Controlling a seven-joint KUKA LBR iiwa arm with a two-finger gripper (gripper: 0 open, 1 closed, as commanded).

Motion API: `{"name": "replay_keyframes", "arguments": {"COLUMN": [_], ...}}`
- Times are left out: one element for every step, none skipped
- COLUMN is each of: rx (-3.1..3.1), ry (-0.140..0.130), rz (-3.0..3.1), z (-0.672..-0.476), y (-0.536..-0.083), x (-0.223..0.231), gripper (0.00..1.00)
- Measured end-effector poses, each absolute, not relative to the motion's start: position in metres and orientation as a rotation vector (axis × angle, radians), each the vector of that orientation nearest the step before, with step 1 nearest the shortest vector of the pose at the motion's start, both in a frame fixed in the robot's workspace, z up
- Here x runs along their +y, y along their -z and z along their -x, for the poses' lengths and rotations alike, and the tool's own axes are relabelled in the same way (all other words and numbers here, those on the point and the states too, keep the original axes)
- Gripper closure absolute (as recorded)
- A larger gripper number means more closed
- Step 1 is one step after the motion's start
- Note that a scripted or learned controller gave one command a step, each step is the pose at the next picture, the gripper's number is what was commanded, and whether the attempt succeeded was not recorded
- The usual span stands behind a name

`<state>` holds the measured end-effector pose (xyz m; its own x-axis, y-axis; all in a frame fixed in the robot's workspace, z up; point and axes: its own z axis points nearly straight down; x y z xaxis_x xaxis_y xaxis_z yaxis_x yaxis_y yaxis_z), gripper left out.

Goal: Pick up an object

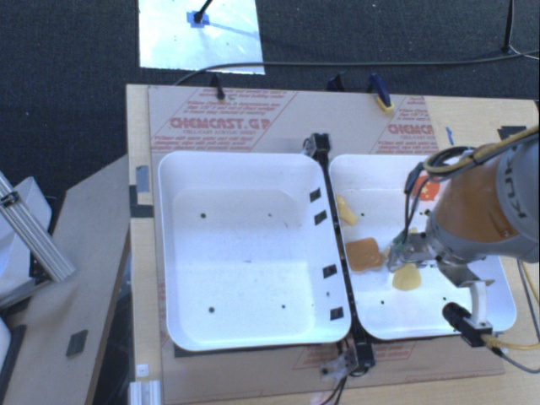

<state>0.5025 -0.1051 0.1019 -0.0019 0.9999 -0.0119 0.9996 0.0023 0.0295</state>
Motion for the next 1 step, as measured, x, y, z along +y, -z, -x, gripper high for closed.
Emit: {"name": "replay_keyframes", "arguments": {"rx": [2.228], "ry": [-0.010], "rz": [-2.208], "z": [-0.4903], "y": [-0.1891], "x": [-0.0619], "gripper": [1.00]}}
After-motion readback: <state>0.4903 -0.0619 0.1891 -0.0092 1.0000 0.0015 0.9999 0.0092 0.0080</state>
